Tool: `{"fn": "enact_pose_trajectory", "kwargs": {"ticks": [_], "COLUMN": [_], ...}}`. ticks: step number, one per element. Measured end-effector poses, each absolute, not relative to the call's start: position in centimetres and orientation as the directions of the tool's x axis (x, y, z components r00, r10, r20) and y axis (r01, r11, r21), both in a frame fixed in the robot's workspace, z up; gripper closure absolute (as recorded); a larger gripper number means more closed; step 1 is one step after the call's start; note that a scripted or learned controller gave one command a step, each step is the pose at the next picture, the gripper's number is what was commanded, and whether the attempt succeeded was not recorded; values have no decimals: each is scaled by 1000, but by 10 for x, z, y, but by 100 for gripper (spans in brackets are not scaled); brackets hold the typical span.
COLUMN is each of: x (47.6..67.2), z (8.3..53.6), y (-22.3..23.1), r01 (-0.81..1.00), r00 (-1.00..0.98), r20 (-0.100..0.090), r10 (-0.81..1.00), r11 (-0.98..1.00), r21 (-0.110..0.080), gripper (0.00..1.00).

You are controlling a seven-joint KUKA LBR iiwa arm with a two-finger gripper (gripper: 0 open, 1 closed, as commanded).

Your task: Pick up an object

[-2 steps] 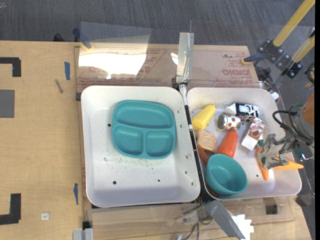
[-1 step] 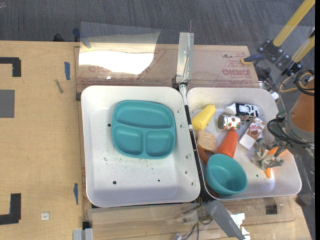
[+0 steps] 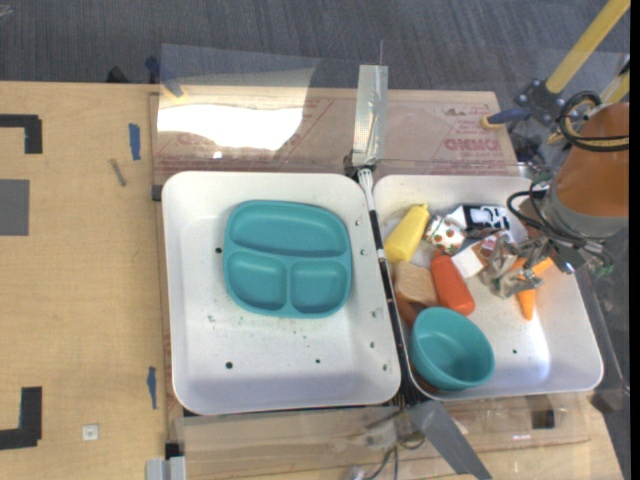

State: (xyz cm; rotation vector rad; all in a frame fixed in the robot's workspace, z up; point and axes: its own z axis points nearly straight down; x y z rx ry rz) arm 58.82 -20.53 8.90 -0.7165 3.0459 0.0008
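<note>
Carrot (image 3: 526, 299) | near right bin (image 3: 575, 368) rim | arm (image 3: 590, 173) above

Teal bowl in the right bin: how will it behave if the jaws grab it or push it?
The teal plastic-looking bowl sits upright with its mouth open, so a rim pinch seems feasible. Its smooth curved wall may slip sideways. It looks light and rigid, so a push would probably slide it along the white right bin rather than tip it, though the orange rounded cylinder beside it could block that.
</note>
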Motion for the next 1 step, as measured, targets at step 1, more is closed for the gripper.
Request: {"fn": "enact_pose_trajectory", "kwargs": {"ticks": [1], "x": [588], "z": [89], "y": [-206], "r01": [-445], "r00": [-896], "r20": [-12], "r10": [-445], "r11": [896], "r21": [-2], "gripper": [0]}}
